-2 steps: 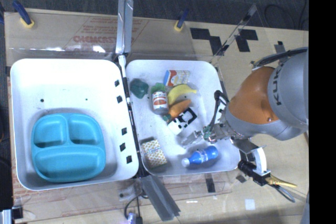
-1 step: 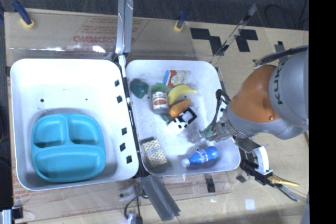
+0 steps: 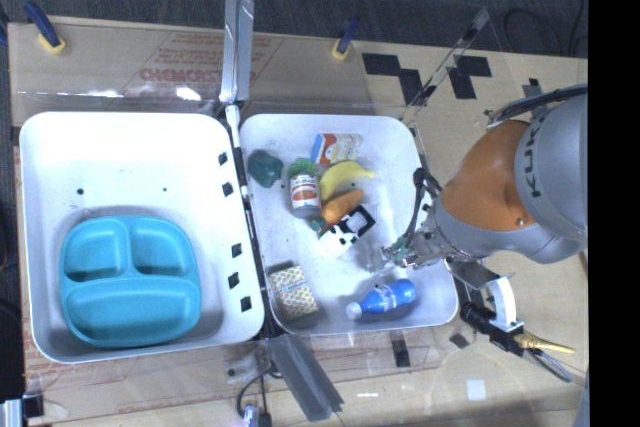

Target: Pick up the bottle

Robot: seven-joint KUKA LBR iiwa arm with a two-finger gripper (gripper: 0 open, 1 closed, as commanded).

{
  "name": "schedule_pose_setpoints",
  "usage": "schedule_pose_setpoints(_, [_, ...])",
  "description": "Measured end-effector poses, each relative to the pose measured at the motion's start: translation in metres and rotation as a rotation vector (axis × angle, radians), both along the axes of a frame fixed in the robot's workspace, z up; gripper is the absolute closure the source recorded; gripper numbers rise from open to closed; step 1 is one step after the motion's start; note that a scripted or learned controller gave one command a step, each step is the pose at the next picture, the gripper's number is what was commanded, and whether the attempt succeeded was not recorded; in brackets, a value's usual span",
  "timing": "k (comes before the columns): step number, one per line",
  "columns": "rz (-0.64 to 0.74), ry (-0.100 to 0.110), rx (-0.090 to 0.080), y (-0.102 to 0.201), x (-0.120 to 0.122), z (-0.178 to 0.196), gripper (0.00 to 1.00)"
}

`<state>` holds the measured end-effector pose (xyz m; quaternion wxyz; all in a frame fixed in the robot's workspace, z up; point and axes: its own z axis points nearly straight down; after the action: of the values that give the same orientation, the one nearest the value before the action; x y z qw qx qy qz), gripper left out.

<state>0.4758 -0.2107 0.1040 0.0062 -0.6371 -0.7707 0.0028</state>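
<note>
Blue bottle (image 3: 386, 299) lying on its side at the right bin's (image 3: 262, 130) five o'clock corner, long axis nine-to-three, just at seven o'clock of the hand (image 3: 412, 250), grip state impossible to tell.

arm (image 3: 540, 180): cut off at right edge | pincer (image 3: 408, 253): blurred, finger state unclear

Bare white floor opens left of the blue plastic bottle (image 3: 386, 299); the patterned sponge block (image 3: 292, 292) bounds it farther left, the bin's rim (image 3: 438, 317) crowds the bottle's right.
</note>
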Motion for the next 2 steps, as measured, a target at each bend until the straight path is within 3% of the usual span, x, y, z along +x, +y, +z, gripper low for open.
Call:
schedule_pose_setpoints(1, [0.358,-0.009,0.003,0.001,0.001,-0.014,1.0])
schedule_pose_setpoints(2, [0.088,-0.01,-0.003,0.0,0.039,0.05,1.0])
